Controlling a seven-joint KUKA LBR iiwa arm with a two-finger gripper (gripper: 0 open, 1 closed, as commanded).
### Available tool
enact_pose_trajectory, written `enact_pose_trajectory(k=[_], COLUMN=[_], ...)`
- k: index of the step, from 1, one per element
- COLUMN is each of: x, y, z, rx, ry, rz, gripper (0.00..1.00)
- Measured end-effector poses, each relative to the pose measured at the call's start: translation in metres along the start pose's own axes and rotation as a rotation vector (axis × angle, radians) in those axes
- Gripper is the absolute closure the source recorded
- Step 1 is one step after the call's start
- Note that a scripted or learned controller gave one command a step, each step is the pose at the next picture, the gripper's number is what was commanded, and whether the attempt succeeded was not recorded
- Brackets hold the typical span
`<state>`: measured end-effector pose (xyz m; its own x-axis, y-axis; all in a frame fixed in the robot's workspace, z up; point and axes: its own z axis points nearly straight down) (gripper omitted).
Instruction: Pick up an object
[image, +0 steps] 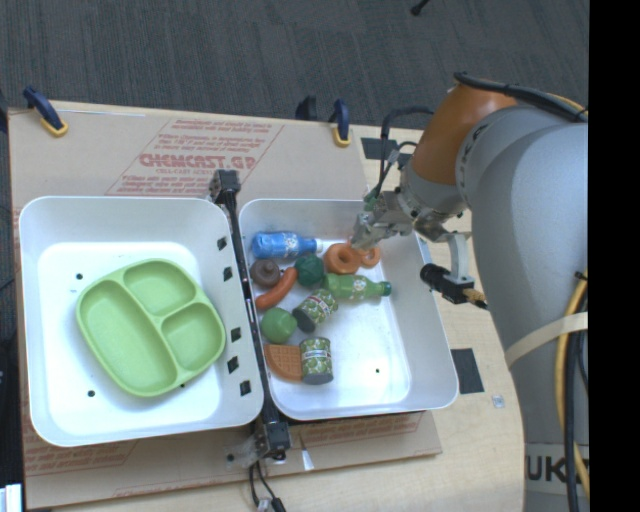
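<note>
My pincer (366, 232) is hanging over the back of the right bin (425, 350), just above the orange doughnut (345, 259); how it is set I cannot tell. The doughnut is lying beside a green bottle (356, 289) and a blue bottle (283, 244), and a green divided plate (150, 325) is sitting in the left bin (40, 225).

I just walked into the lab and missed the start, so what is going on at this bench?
A grey robot arm reaches into the right bin, which holds a heap of toy food. Its gripper is low over the orange donut at the back of the heap, beside the blue bottle and green bottle. Nothing is visibly lifted yet. The left bin holds a green divided plate.
</note>
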<state>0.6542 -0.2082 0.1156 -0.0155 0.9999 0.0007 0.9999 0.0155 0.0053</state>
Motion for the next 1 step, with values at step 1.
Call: enact_pose_trajectory(k=[1], x=[-0.0020], y=[-0.0467], z=[-0.0812], rx=[0.008], ry=[0.000], rz=[0.011], gripper=[1.00])
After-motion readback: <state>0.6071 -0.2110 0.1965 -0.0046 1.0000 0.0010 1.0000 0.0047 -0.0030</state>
